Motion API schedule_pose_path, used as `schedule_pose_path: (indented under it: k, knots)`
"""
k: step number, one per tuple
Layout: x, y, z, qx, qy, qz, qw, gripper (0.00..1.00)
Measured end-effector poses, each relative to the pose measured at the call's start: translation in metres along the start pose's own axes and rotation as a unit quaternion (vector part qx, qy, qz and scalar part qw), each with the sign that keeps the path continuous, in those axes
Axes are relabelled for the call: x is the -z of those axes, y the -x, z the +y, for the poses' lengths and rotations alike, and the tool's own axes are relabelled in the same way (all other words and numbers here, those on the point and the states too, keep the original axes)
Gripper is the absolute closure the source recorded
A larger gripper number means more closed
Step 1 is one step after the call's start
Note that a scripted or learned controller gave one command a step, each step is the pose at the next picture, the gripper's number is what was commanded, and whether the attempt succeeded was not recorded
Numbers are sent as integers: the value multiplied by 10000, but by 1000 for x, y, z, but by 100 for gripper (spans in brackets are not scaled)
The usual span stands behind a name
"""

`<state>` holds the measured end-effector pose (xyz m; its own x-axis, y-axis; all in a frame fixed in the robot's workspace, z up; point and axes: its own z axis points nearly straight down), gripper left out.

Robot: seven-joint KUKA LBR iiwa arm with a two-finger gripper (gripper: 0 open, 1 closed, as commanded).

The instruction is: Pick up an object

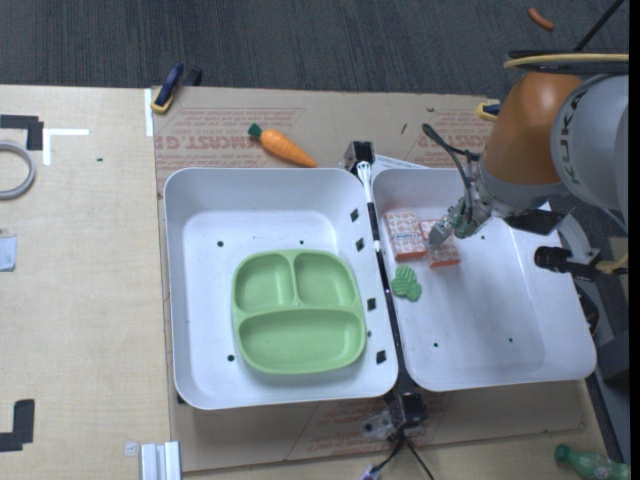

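Nearest the camera, the left bin [190,368] carries a green divided plate [298,313] lying flat, well apart from the arm. Across the shared divider, the right bin [520,348] holds 3 small things grouped near its inner far corner: a green leafy toy [406,284] closest to the divider, a small box with a red edge [444,255] just beyond it, and a white carton with red print [402,232] beside that.

The end effector [447,230] is down over the red-edged box, right at its top; whether it is spread or pinching cannot be told, as the tips blur into the box. The step in hand looks like the reach-and-grasp stage, with nothing visibly lifted. The next move likely calls for a firm hold on the box alone, then a straight rise clear of the carton touching or nearly touching it.

Farther off, on the surface beyond the bins, a toy carrot [284,146] lies untouched.
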<state>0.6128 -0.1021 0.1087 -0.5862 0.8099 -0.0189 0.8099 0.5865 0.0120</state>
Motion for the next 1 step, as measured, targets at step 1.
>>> schedule_pose_path:
  k: [1]
  knots:
    - [0,0,0,0,1,2,10000,0]
